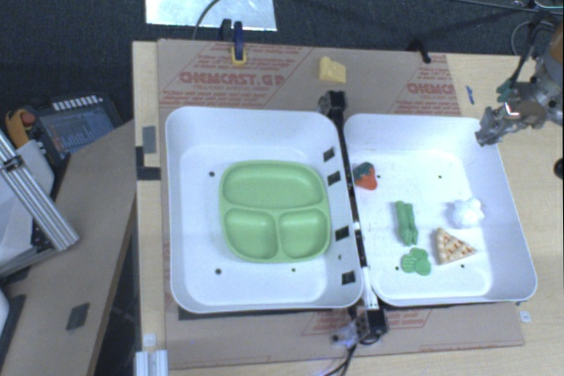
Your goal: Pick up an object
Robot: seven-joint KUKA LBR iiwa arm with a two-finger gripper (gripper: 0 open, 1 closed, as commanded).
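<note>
The right bin (493,277) holds a red strawberry-like toy (365,176) near its left wall, a long green piece (405,222), a small green broccoli-like piece (416,261), a tan waffle-patterned wedge (453,246) and a white lumpy object (466,212). My gripper (490,132) hangs at the right bin's upper right edge, above the rim and apart from all the objects. Nothing shows between its tips.
The left bin (189,136) carries a green three-compartment plate (271,210). A yellow block (332,69) lies on the board behind the bins. A clamp (236,41) and cables sit at the back. A controller box (77,128) stands to the left.
</note>
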